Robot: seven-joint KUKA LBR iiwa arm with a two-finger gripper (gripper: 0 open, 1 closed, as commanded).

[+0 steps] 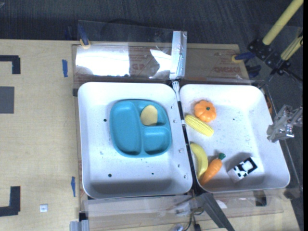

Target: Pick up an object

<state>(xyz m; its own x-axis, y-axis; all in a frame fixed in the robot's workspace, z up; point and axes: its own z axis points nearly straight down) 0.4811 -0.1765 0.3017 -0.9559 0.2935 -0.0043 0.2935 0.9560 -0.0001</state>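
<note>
The right bin [250, 96] holds several toy foods. A small orange pumpkin [205, 110] lies near its far left corner, with a yellow corn cob [199, 125] just in front of it. A yellow banana [199, 158] lies along the left wall, and an orange carrot with a green top [212, 169] leans against it. A black-and-white cube [243, 168] sits near the front wall. In the left bin [91, 129] a blue divided plate [127, 129] carries a pale yellow round piece [149, 114] in its far right compartment.
A grey metal part [283, 125] stands at the right bin's right rim. Yellow poles on a black clamp [276, 32] rise at the far right. A clear plastic sheet [130, 57] stands behind the left bin. A wooden bench [33, 129] lies to the left.
</note>
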